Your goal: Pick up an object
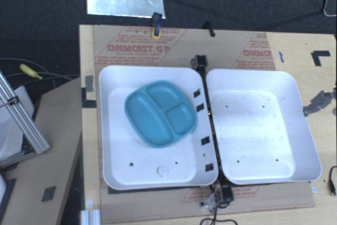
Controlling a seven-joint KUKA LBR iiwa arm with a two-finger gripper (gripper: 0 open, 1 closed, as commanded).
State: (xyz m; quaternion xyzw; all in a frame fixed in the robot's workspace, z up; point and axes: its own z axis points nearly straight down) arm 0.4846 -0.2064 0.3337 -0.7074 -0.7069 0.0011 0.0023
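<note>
So the blue plate (160,113) is sitting flat in the left bin (113,166), a bit above the middle. It's a smooth, matte-looking plastic thing with rounded corners and three moulded compartments. The right bin (303,160) is shallow glossy white plastic like its twin, with a few dark specks on the floor. The gripper (317,102) is a small grey metallic shape at the right bin's outer rim, and it's too tiny and blurry to read its state, can't tell. Both bins rest on a cardboard-covered worktop (137,45).
</note>
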